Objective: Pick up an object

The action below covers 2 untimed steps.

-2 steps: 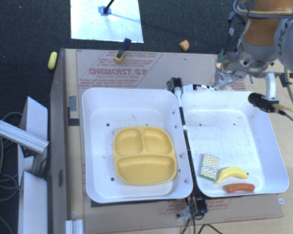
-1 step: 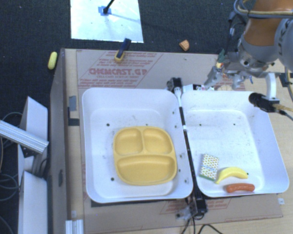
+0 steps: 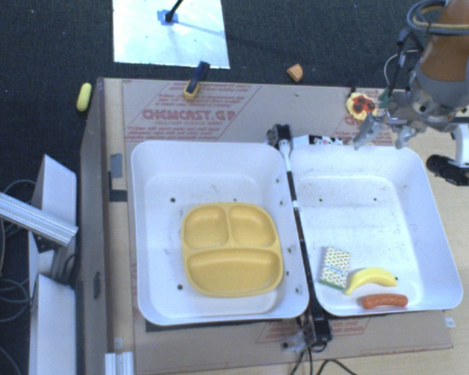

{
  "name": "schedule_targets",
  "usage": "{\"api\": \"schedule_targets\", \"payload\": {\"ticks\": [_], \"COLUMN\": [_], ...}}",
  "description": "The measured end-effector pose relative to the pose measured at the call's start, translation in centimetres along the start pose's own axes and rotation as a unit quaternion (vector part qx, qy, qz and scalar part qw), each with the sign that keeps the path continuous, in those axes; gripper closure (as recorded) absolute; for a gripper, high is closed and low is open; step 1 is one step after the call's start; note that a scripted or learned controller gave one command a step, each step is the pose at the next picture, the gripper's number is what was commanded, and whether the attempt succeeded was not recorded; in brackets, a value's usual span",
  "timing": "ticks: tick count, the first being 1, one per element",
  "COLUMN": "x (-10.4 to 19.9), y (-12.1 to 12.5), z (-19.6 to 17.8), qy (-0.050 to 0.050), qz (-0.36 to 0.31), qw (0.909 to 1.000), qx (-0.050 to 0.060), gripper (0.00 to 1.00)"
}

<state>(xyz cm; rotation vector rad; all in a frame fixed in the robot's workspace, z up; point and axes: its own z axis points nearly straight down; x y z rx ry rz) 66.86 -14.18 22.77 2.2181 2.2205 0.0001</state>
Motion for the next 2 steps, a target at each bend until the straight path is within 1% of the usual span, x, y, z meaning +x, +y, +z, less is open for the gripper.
{"api": "schedule_targets", "payload": {"ticks": [1,2], "x": [3.7,0.5], "y": [-2.6,0.0], "z": [4.9,4.9], "qy": [0.001,0.001], "qz": [-0.002,0.000], "qw": [1.0000,1.0000], "qx": [0.001,0.000], "gripper": [0.00,0.00]}}
